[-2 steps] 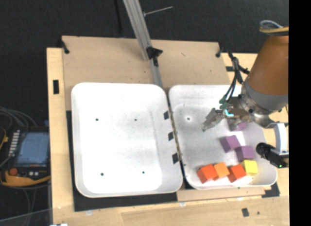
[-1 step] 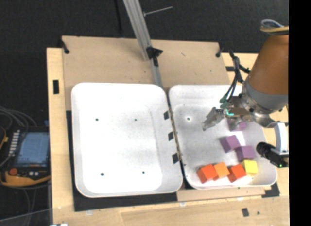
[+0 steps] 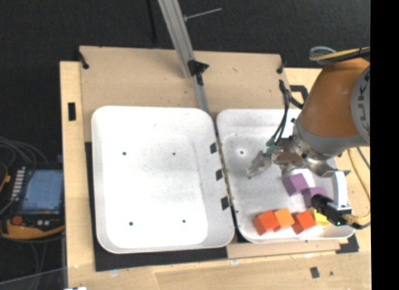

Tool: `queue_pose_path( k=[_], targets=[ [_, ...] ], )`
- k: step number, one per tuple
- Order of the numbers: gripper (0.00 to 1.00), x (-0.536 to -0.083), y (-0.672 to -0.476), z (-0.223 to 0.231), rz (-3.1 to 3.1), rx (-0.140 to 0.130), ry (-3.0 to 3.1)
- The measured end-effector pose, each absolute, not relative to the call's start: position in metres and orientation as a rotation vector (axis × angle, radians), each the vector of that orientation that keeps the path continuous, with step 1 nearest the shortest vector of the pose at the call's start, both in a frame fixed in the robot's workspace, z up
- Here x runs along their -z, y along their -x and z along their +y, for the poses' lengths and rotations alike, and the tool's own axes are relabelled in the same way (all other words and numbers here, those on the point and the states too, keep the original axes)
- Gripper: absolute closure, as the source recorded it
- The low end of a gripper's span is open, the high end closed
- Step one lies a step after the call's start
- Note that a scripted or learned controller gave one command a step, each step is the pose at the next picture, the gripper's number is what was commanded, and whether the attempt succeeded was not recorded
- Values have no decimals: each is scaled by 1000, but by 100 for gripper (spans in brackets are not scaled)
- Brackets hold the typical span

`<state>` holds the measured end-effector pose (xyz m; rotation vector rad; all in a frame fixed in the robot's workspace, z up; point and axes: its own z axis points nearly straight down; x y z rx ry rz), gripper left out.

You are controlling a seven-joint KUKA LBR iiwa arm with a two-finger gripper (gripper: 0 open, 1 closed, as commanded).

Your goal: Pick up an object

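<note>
The gripper (image 3: 257, 165) is seen above the right bin (image 3: 249, 126), fingers spread, nothing held between them. Small blocks lie at the bin's near edge: a purple block (image 3: 298, 183) and orange blocks (image 3: 274, 220). These are judged light, rigid and best grasped across flat opposite faces.

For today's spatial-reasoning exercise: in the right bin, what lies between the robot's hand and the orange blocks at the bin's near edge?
In the camera view, bare white bin floor separates the hand from the orange blocks; the purple block sits off to the right.
</note>
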<state>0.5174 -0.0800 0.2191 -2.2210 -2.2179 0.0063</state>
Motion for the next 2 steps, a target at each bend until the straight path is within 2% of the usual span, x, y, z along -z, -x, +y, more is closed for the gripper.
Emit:
queue_pose_path(
  k=[2],
  targets=[
    [0, -130, -513, -91, -2217, -6, 2222]
  ],
)
